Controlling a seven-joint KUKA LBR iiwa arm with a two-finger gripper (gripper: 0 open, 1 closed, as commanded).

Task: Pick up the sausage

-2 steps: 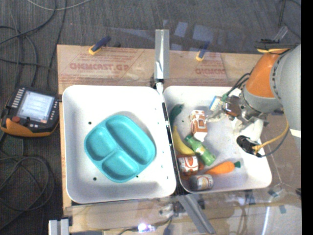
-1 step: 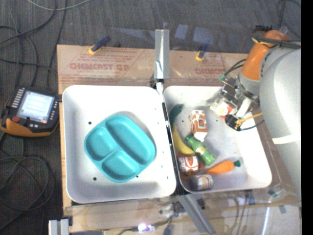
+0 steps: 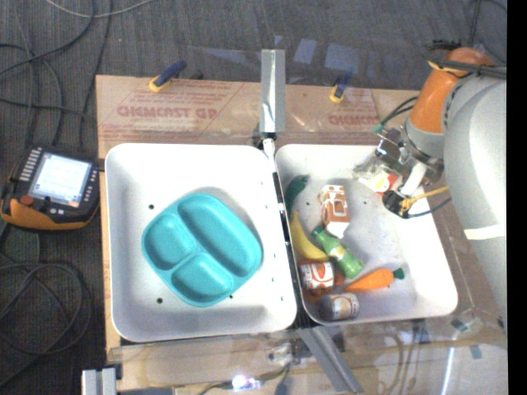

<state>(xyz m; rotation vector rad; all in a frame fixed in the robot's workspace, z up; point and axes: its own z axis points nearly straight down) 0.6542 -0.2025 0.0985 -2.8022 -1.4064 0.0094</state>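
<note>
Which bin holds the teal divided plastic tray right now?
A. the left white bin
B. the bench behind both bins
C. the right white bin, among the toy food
A: the teal divided plastic tray lies flat in the left white bin, while the toy food, such as the orange toy carrot, sits in the right white bin.
</note>
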